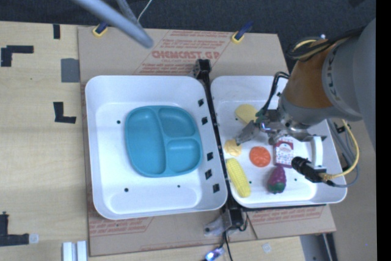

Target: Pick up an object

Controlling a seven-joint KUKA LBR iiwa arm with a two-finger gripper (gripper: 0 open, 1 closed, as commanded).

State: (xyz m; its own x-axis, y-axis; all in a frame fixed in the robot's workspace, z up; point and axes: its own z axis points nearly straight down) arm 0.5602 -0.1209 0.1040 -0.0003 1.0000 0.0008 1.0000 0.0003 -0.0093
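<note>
- Tool (252, 131) low in right bin (317, 195); finger state impossible to tell.
- Orange ball (260, 156) just below tool.
- Corn cob (237, 176), purple eggplant (277, 179), small carton (285, 152) near ball.
- Blue divided plate (164, 140) well left of ball, in left bin (104, 95).

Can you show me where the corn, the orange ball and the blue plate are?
corn (237, 176): camera view, middle of the cob.
orange ball (260, 156): camera view, its top.
blue plate (162, 140): camera view, the divider between its sections.

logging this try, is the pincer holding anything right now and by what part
Cannot be told: the pincer sits low in the right bin among the toy food, but no item shows between its tips.
</note>
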